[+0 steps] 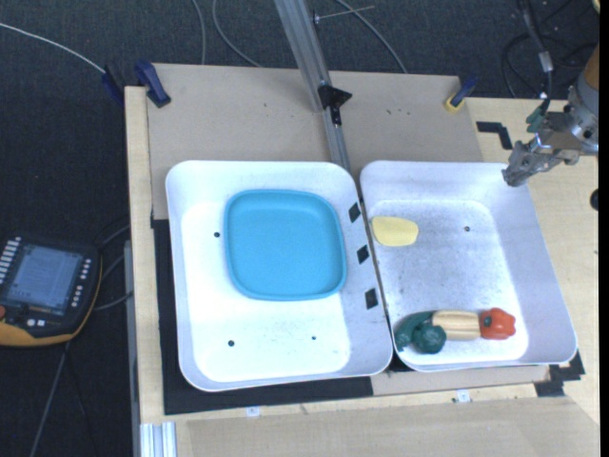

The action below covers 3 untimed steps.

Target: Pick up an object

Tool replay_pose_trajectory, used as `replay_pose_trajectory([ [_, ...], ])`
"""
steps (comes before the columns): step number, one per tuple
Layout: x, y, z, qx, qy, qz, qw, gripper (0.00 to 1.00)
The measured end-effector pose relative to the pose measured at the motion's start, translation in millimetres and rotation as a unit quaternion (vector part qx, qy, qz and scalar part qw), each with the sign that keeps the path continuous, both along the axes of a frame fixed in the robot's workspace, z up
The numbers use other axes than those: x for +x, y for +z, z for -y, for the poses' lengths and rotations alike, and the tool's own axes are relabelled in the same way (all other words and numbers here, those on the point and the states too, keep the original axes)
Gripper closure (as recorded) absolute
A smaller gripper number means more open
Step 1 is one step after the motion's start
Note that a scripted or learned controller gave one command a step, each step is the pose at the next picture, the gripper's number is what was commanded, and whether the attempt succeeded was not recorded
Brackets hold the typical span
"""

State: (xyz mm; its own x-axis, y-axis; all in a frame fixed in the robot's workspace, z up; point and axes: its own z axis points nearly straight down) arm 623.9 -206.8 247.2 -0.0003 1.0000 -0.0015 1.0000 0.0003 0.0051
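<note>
The right bin (533,255) holds a pale yellow piece (394,231) near its upper left wall. Along its front edge lie a dark green object (421,335), a tan cylinder (457,325) and a red object (497,324), side by side and touching. The left bin (190,284) holds a blue square plate (285,244). My gripper (522,167) hangs over the right bin's upper right corner, far from all the objects, with nothing seen in it.
A metal pole (306,41) slants down from the top to the gap between the bins. Blue (152,84) and yellow (462,91) clamps sit at the board's back corners. A handheld pendant (43,288) lies at the left.
</note>
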Motion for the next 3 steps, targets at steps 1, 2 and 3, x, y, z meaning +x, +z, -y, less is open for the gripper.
replay_pose_trajectory([
  [1,12.6,-8.9,-57.1,0.0014,0.002,-0.002,1.0,1.0],
  [2,17.7,-13.7,-119.5,0.0014,0.003,-0.002,1.0,1.0],
  [3,25.1,-23.5,-172.7,0.0014,0.002,-0.003,1.0,1.0],
])
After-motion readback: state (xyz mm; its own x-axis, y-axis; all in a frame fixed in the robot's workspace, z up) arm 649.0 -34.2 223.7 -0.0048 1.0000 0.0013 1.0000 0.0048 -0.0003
